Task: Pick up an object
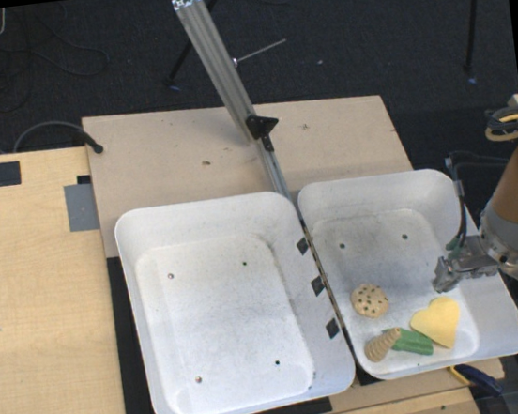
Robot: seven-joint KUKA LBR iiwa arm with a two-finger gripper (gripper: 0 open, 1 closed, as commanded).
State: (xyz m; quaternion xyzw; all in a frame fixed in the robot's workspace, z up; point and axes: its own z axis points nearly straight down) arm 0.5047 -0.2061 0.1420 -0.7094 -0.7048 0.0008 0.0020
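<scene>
We are hovering the gripper over the right bin, near its right wall. Whether it is parted or closed, we cannot tell. The yellow piece is lying just below it toward the front; the cookie is sitting further left.

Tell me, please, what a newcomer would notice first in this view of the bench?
Probably the small cluster of objects in the near corner of the right bin: a yellow heart-shaped piece, a speckled cookie to its left, and a green piece beside a tan ridged one in front. The claw hangs just above the yellow piece, reaching in from the right. The left bin and the slanted aluminium rail behind the bins also catch the eye.
</scene>
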